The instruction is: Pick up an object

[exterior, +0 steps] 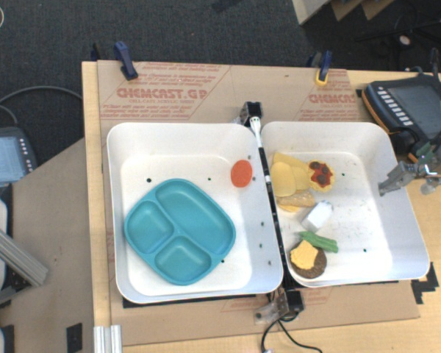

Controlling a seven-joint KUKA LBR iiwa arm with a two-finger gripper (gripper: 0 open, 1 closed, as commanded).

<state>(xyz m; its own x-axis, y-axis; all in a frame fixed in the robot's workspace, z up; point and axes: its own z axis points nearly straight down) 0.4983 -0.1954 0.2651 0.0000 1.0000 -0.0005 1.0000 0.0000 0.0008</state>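
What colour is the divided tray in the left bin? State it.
Teal blue, plain with no pattern; the divided tray shows clearly in the camera view.

Red print reading "CHEMCAST" and "G P" runs across the brown board (169, 87) under the bins, in the upper left of the frame above the left bin. The same red "CHEMCAST" lettering, partly cut off, shows again on the board at upper right, above the right bin. Smaller lines printed beneath each are too fine to read.
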